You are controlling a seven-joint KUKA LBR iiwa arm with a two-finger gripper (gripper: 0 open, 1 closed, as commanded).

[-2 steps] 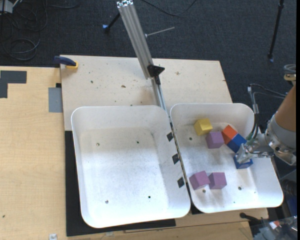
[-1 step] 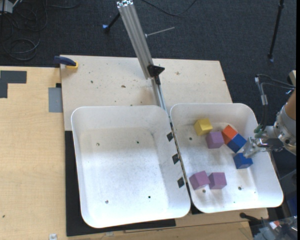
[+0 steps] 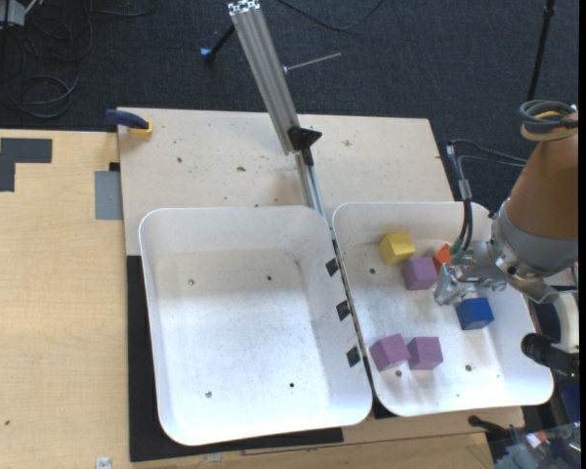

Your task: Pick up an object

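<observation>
So the bench is a pale speckled board, and there's a blue and yellow clamp on its far left corner. A long aluminium rail slants down from the top, ending at a black bracket near the bench's far edge. Left of the bench sits a light wood panel with dark grey patches. Black cables are looped on the dark carpet behind.

We cannot make out how the jaws stand; they blur into grey metal. The orange block is mostly hidden behind the arm, itself cut off at the right edge.
</observation>
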